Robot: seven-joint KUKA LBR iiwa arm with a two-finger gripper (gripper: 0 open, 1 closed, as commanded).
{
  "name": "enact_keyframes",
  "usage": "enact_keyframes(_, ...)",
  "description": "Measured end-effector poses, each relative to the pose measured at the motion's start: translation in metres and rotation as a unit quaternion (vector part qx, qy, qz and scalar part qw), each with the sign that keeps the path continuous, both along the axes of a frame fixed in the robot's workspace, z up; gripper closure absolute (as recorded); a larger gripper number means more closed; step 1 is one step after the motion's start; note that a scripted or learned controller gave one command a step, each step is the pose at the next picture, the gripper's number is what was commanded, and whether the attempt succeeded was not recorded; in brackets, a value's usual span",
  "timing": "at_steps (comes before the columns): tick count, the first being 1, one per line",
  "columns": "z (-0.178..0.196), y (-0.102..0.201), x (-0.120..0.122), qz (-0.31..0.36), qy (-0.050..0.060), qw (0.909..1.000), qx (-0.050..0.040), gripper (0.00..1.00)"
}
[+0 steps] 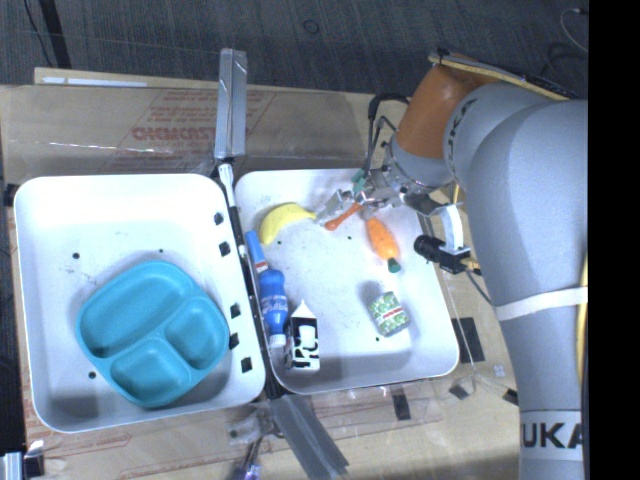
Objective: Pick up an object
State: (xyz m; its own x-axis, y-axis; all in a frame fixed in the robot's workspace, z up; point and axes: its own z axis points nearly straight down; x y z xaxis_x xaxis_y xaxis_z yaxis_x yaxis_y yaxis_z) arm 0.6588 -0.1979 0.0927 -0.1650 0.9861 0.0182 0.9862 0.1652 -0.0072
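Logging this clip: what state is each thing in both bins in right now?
Blue divided tray: flat in left bin.
Yellow banana: lying, right bin.
Orange carrot: lying loose.
Blue bottle: on its side along the divider.
Black-and-white carton: upright.
Green-patterned packet: lying.
Gripper: low over the right bin.

Yellow banana-shaped toy (282, 219): lay at right bin's upper left. Orange carrot toy with green tip (381, 241): slanted, mid-bin. Slim orange-handled tool (343, 216): between them. Blue bottle (271, 298): along left wall. Black-and-white carton (303, 342): upright, front left. Green patterned block (389, 313): right of centre.
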Motion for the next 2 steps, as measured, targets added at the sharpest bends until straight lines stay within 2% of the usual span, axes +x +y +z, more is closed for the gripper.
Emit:
enact_keyframes(1, 0.011, -0.001, 0.001, 0.004, -0.003, 1.0000, -0.0053, 1.00)
enact_keyframes(2, 0.113, 0.010, -0.025, 0.060, -0.006, 0.9981, -0.0087, 1.00)
